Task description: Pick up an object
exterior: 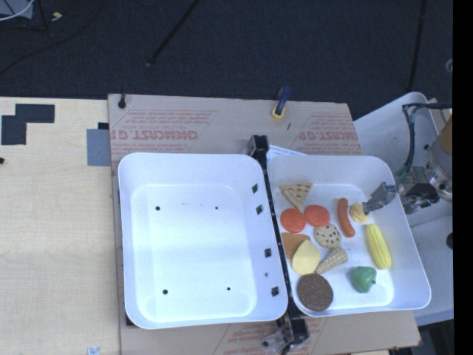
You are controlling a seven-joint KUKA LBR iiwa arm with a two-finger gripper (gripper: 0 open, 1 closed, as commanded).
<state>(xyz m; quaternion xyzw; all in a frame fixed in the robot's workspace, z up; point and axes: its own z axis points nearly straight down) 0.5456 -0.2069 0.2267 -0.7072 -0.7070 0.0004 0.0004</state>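
Note:
The right bin [415,261] holds several toy foods: a waffle wedge [297,194], two red discs [293,220] [318,215], a sausage [345,217], a speckled cookie [327,235], a corn cob [378,245], a green pepper [363,278], a dark brown round cookie [315,292], a yellow wedge [306,258] and a cone piece [333,259]. My gripper [380,196] reaches in over the bin's right rim. Its tip hangs just above and to the right of a small yellow piece [359,213]. Nothing can be seen held in it.
The left bin [127,235] lies beside the right one, with a black clip strip [264,213] between them. Both rest on a cardboard sheet [185,128]. A blue and yellow clamp [280,103] sits at the cardboard's far edge. Cables and arm hardware [425,187] crowd the right side.

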